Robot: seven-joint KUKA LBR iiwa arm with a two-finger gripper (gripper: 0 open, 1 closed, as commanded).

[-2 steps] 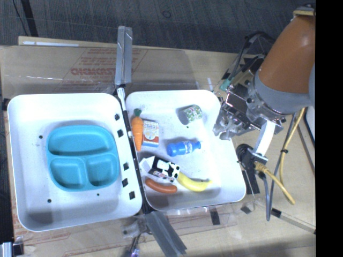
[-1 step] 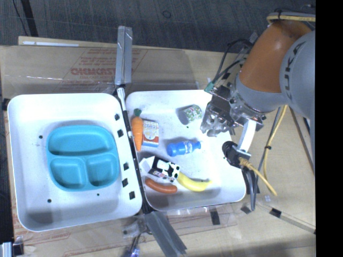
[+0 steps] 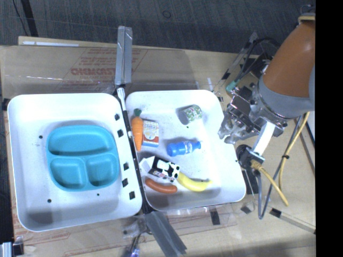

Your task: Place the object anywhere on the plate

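A: Where is the gripper [image 3: 231, 128] right now?

B: At the right rim of the right bin [image 3: 214, 98], hanging from the arm [image 3: 286, 74]. It is a dark tangle from this angle, so I cannot tell if the jaws are apart or together. Nothing shows between them.

A: And what lies nearest?

B: To its left, inside the bin, the blue bottle [image 3: 183, 147] is closest, lying on its side with its long axis running left to right, cap toward the gripper. Just above it sits a crumpled can [image 3: 190, 113]. Farther left are the carrot [image 3: 137, 133] and a small carton [image 3: 150, 132]; lower down, a banana [image 3: 193, 183], a sausage [image 3: 161, 187] and a cow-patterned box [image 3: 165, 169].

A: The plate?

B: The blue plate [image 3: 83, 155] sits in the left bin [image 3: 32, 111], well apart from the gripper, beyond everything else.

A: So the move?

B: My guess: nothing picked yet. Go left and down to a thing, then carry it left across the divider.
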